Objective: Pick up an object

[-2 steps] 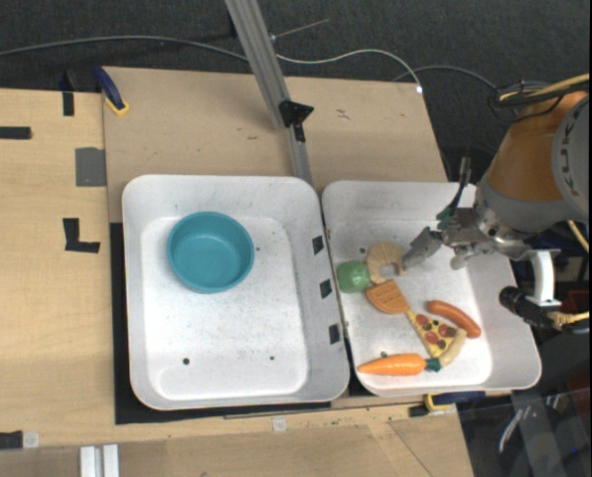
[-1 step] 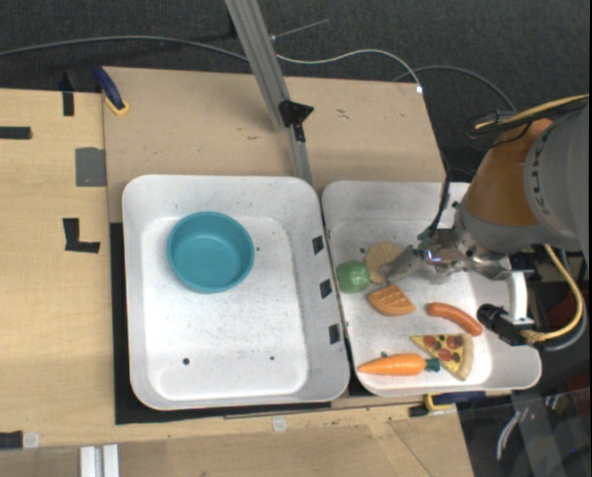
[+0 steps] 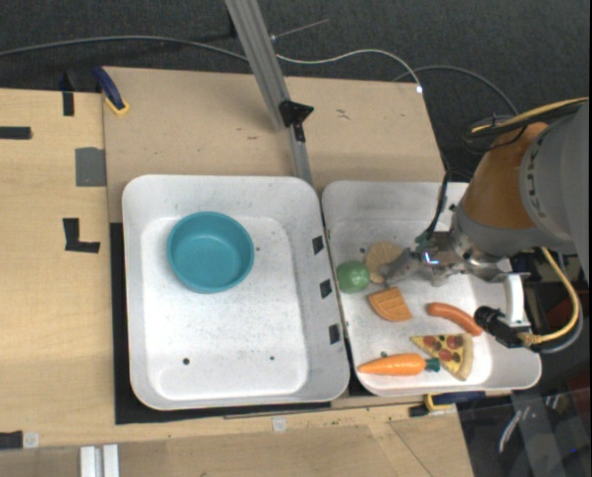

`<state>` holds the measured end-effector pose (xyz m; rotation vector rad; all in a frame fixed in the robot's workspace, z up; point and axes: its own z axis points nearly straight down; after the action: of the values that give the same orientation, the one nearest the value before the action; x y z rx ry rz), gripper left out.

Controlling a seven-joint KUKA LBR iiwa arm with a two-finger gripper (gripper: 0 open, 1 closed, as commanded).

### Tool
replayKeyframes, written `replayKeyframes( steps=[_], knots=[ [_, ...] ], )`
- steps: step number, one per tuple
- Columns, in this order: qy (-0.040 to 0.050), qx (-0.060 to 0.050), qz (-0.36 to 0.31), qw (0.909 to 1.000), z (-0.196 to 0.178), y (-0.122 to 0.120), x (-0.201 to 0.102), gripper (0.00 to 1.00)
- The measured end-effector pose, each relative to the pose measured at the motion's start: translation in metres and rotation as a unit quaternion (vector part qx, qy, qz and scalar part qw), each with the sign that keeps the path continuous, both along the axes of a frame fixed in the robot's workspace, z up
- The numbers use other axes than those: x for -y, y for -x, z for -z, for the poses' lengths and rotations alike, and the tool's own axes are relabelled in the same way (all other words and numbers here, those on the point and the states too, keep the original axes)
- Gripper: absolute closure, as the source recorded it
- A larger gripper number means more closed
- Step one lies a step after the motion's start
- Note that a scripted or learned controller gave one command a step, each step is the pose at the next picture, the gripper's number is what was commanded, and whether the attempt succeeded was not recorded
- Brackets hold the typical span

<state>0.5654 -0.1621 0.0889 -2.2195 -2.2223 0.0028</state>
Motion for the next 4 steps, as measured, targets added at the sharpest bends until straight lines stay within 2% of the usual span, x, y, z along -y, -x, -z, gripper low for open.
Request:
replayKeyframes(
  steps=[1, 2, 3, 4],
  knots=[
    [-0.0007, 0.0, 0.0, 1.0, -0.01, 0.0, -0.001, 1.0],
    [0.0002, 0.003, 0.0, 1.0, -0.073, -0.002, -0.002, 1.0],
    [0.0005, 0.003, 0.0, 1.0, -0.121, -0.004, 0.007, 1.0],
    [0.0006, 0.004, 0.0, 1.0, -0.179, -0.014, 0.009, 1.0]
  ],
)
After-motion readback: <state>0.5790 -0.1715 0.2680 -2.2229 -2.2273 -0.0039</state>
